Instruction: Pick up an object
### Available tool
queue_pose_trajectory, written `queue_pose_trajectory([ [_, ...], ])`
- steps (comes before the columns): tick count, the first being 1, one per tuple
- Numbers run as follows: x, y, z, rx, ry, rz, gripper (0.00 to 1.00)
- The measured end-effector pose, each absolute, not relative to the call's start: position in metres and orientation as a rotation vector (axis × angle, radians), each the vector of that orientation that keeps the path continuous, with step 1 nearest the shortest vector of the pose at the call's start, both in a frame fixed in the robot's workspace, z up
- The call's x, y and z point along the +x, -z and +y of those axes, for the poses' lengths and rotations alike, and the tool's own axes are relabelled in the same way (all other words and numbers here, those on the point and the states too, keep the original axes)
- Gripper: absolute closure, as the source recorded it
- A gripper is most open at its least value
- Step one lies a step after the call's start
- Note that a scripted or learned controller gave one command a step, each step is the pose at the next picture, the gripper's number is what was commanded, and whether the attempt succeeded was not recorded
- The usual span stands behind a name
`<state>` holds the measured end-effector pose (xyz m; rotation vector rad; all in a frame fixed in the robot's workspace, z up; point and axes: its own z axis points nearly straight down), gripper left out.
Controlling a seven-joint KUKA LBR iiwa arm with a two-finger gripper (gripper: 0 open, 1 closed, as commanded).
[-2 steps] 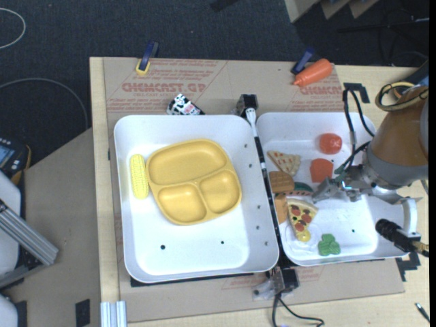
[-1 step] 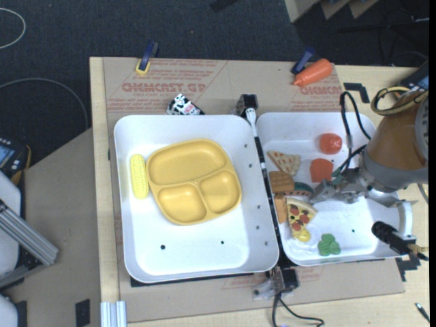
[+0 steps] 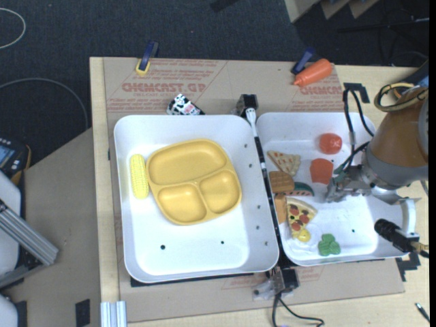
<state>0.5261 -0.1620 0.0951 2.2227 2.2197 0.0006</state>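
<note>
Currently pincer sits low in the right bin, finger state can't tell. Orange block just left-above it, pizza slice below-left.

One fixed cam, mounted above the counter, looks down at a slant w/ the far edge at frame top. Mid-range framing: both white bins fit whole, left bin and right bin side by side, plus dark floor beyond the far edge. The arm comes in from frame right.
</note>
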Motion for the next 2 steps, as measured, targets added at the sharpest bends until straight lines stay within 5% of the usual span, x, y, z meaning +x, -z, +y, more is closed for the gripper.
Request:
queue_pose_trajectory([
  [2,0.538,-0.185,-0.165,2.215,-0.005,2.219,1.0],
])
